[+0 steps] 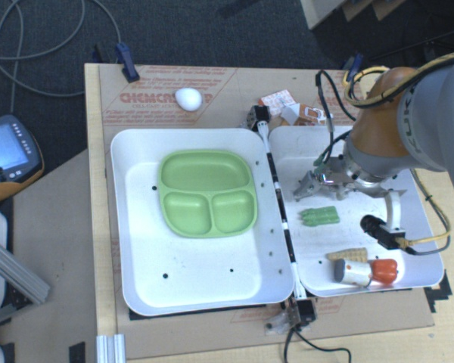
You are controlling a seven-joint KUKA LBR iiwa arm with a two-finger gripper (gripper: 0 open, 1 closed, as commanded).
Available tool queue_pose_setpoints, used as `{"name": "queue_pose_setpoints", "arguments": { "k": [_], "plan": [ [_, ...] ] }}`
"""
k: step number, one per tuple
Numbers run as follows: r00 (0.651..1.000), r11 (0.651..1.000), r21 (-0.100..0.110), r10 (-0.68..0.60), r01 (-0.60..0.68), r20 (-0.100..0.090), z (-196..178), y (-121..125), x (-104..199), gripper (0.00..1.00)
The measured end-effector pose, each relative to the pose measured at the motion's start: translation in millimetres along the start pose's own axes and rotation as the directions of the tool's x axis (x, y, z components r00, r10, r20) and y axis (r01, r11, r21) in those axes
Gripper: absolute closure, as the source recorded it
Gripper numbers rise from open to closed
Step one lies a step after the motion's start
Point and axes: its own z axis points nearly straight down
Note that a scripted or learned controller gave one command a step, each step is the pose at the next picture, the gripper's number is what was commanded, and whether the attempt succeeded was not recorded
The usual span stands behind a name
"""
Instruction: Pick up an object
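My gripper (323, 186) hangs low over the upper left part of the right bin (420, 203), with the grey arm and its orange band reaching in from the right. Just below it lies a small green ridged object (319, 217), apart from the gripper. Near the bin's front edge are a tan wedge (349, 255), a white cylinder (355, 273) and an orange-red piece (387, 271) close together. I see nothing held by the gripper.
In the left bin (136, 225) sits a green divided plate (208, 192). On the bench behind the bins rest a white egg-shaped ball (188, 98) and some crumpled packets (286, 106). Blue clamps (126, 60) grip the bench's far edge.
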Motion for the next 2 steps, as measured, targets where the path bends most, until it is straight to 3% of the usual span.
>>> {"name": "queue_pose_setpoints", "arguments": {
  "k": [1, 2],
  "plan": [
    [1.000, 1.000, -0.001, 0.000, 0.000, 0.000, 6.7, -36.7, -8.9, 0.00],
    [1.000, 1.000, -0.002, 0.001, -0.001, 0.000, -2.8, -36.5, -8.7, 1.00]
  ]
}}
